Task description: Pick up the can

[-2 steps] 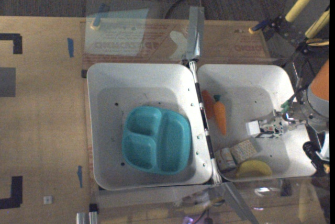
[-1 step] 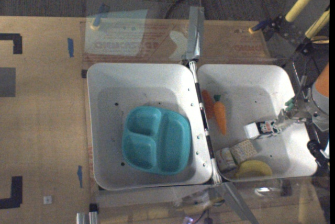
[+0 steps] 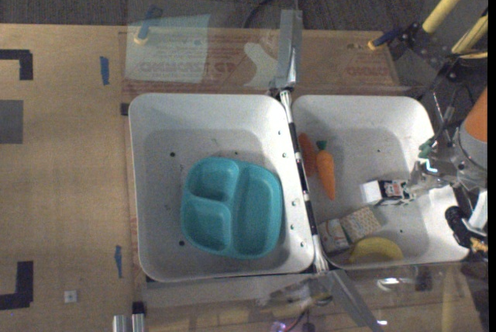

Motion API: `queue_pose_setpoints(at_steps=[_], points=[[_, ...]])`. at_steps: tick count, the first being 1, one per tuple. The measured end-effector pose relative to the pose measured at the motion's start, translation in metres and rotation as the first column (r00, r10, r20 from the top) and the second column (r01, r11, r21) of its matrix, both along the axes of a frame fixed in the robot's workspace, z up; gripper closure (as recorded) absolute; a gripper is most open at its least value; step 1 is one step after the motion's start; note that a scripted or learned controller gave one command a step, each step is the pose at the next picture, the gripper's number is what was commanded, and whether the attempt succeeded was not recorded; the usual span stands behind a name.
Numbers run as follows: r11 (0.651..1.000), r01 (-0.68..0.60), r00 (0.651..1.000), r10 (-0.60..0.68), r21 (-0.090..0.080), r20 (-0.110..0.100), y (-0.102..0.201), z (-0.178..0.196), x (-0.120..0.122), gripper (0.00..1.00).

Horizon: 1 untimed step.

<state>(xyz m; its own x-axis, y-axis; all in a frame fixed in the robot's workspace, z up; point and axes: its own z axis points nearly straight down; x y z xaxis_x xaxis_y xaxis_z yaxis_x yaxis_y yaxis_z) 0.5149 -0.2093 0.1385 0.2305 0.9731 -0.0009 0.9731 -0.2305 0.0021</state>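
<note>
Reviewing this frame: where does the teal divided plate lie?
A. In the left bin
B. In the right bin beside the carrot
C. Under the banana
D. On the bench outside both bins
A: the teal divided plate sits on the floor of the left bin, while the carrot and banana lie in the right bin.

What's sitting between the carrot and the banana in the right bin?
In the camera view, a small tan patterned packet lies between the carrot and the banana, just above the banana.
</note>
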Motion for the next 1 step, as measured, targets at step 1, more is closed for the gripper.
queue_pose_setpoints(at_steps=[1], points=[[1.0,0.002,1.0,-0.002,-0.001,0.002,-0.0014,0.0099,0.0003,1.0]])
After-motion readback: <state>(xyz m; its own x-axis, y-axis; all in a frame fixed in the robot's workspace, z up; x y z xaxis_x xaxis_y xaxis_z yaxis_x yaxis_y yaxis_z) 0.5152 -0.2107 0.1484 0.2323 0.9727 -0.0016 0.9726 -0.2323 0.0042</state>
